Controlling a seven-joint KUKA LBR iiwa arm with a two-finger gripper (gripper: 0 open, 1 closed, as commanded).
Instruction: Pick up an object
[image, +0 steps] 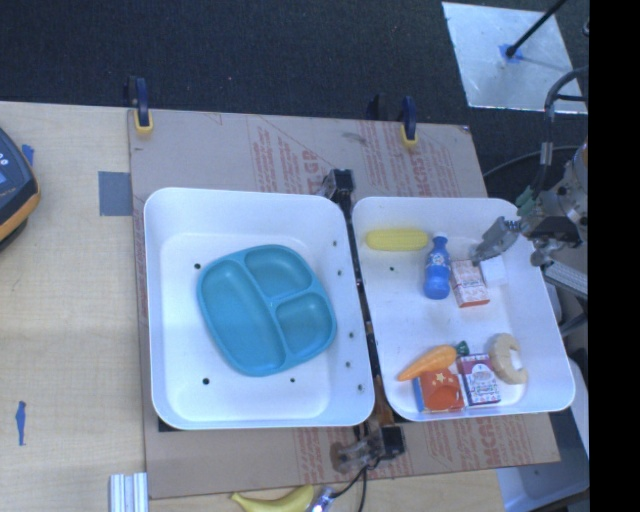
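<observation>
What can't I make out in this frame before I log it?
- Hand: small and dim over the right bin; whether it is open or shut cannot be told.
- Cartons: print too small to read.
- Banana: cut off by the bottom edge of the camera view.
- Device: cut off by the left edge; its type is unclear.

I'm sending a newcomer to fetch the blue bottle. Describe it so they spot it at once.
Go to the right bin, the one without the blue divided plate. In its upper half, the blue bottle stands between the yellow oblong piece and a small white-and-red carton. It is that bin's only blue item, with a white label.
</observation>
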